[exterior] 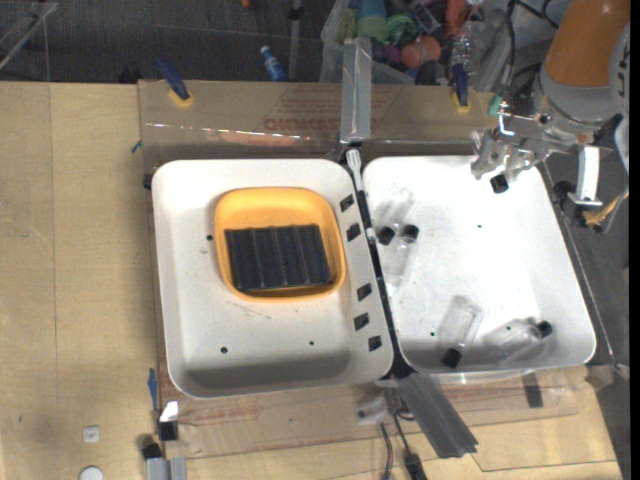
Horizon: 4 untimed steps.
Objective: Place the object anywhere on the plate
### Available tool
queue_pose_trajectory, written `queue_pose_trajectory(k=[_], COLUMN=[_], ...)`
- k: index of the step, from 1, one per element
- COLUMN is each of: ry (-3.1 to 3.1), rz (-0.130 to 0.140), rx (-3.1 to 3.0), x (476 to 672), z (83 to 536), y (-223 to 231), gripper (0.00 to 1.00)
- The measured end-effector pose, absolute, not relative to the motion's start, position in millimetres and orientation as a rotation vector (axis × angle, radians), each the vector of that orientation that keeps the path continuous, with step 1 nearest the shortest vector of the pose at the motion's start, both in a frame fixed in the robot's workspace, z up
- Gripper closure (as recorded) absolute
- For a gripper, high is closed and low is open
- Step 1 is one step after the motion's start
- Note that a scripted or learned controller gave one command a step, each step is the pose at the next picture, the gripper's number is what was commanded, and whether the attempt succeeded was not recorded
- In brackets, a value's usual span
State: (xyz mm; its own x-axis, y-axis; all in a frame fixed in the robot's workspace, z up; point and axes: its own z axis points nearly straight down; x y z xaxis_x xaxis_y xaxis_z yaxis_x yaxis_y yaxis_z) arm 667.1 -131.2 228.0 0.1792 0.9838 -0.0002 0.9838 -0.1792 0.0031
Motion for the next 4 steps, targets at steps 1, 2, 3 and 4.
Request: queue_pose_trajectory(k=[1,2,3,4], ry=[2.214,2.387,2.418,2.708], rz=[0.003,0.003,0.003,0.003], rx=[2.224,2.036,1.999,1.58], x=[667.8,667.5,667.4,666.4], z=[263,277,303,331], y=[-125,-137,-157,-199], gripper=[1.0,1.0,1.0,1.0])
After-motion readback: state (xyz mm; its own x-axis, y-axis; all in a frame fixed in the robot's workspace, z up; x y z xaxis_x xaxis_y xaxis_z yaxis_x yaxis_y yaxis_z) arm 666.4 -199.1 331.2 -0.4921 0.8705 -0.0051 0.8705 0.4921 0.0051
